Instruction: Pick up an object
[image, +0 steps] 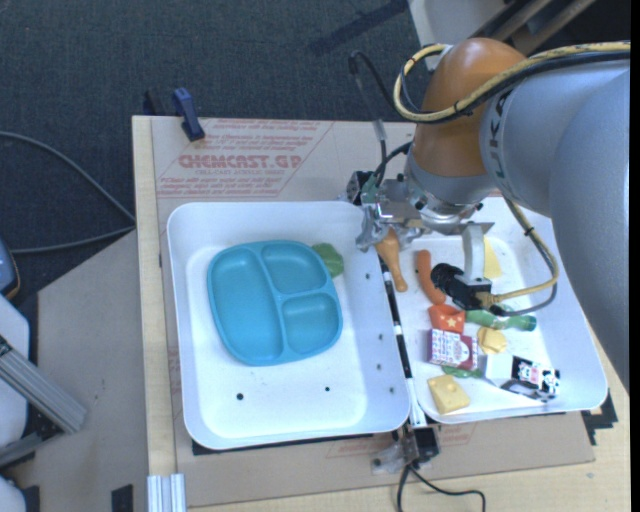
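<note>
Reaching in from the right, the grey arm (560, 130) hangs its claw (392, 225) over the divide between the two white bins, at the top of the right bin (575, 385). Whether the claw is released or clenched I cannot tell; the wrist hides its tips. Just below it lie an orange carrot-like piece (396, 266) and a red-orange sausage-like piece (429, 277), the nearest candidates for a pick. The rest of the toy food is clustered lower in that bin: a yellow cheese wedge (447, 392), a purple-and-white packet (452, 350) with print too small to read, and a small black-and-white carton (532, 376). The left bin (200, 400) holds a blue divided plate (275, 300) lying flat, with a green piece (329, 259) touching its upper right edge. The cardboard sheet (240, 160) on the desk reads "CHEMCAST GP" in red.
</note>
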